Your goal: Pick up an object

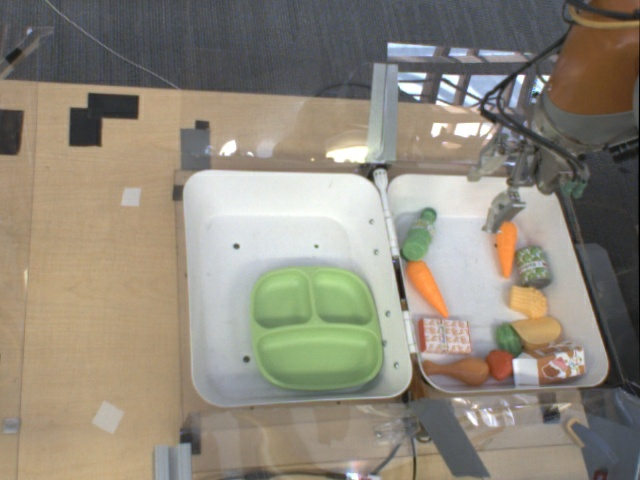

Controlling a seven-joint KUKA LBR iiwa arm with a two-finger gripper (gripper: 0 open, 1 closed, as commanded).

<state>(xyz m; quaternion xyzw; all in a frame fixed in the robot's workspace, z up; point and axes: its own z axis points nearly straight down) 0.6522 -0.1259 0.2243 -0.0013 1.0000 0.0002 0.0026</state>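
The arm comes in at the upper right of the frame, its orange band above the grey wrist. The gripper hangs over the upper part of the right bin. One finger shows as a pale grey blade pointing down, its tip just above the top of a small carrot. Whether the fingers are spread or closed cannot be told from this angle, and nothing is seen between them.

The small carrot lies upright in the picture near the bin's right side. Just right of it and lower is a green speckled piece, then a corn piece and a yellow piece below. Along the bin's lower edge lie a brown piece, a red and green piece and a carton. A red and white box sits left of centre. A larger carrot lies aslant near the left wall, with a green bottle just above it.

The left bin holds a green divided plate in its lower half.
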